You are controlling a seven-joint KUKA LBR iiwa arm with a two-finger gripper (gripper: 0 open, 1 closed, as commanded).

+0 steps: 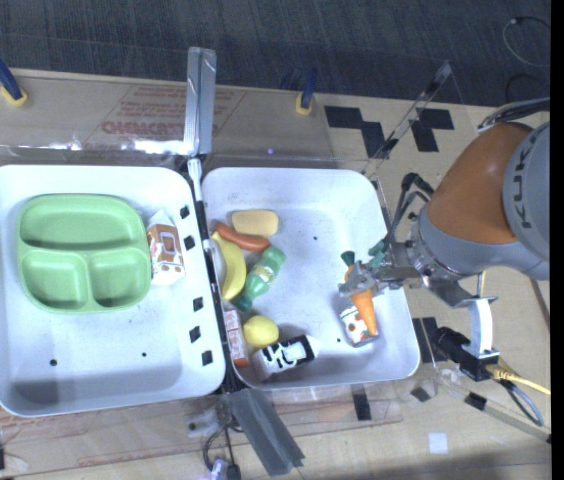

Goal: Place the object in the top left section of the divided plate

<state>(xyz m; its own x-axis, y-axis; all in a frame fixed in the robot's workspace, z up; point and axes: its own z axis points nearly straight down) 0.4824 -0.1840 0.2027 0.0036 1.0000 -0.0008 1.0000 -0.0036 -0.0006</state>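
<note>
The arm point(482, 208) comes in from the right edge of the tabletop point(382, 118) and hangs over the right bin point(307, 183), its end effector point(367, 276) low near that bin's right wall. A toy carrot point(362, 308) sits right under it: orange body, green top, its long axis running roughly from the far side of the bin toward the near side, green end pointing to the far side. Whether the carrot is actually between the fingers I cannot tell (the wrist hardware crowds that spot, and the fingers blur into it), so how far open it stands is not something I can make out. Just below the carrot, touching or overlapping it, lies a small white packet point(354, 328) with dark print I can't read.

The divided plate point(84, 250) is green and rests in the left bin point(22, 368), toward its far left corner, well apart from the carrot. A small printed carton point(165, 253) leans at the plate's right edge.

Along the left wall of the right bin there is a heap: a yellow sponge-like block point(253, 222), a hot dog point(241, 238), a banana point(231, 268), a green bottle point(262, 274), a lemon point(260, 330) and a black-and-white packet point(289, 353). They overlap, so parts of each are hidden.
</note>
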